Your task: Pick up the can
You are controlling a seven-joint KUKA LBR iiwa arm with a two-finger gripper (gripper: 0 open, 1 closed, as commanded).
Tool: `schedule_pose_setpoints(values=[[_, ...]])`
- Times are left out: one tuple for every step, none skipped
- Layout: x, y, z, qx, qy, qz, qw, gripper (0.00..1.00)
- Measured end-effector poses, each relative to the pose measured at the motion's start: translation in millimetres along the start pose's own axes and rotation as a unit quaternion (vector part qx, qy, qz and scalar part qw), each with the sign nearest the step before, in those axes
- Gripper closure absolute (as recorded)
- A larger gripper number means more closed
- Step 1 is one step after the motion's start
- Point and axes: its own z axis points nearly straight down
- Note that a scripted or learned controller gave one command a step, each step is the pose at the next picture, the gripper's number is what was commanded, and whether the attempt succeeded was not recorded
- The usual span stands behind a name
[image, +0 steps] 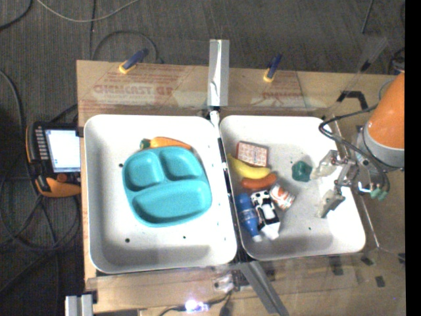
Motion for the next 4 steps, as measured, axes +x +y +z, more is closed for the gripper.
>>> schedule_pose_setpoints(values=[[-58, 23, 15, -0.001, 0.0, 0.066, 0.9978, 0.0], [-60, 24, 100, -0.002, -0.01, 0.009, 0.9999, 0.0], [-118, 38, 125, -0.001, -0.007, 0.169, 0.9856, 0.0], [-155, 10, -14, 0.001, -0.002, 0.258, 0.9662, 0.0]])
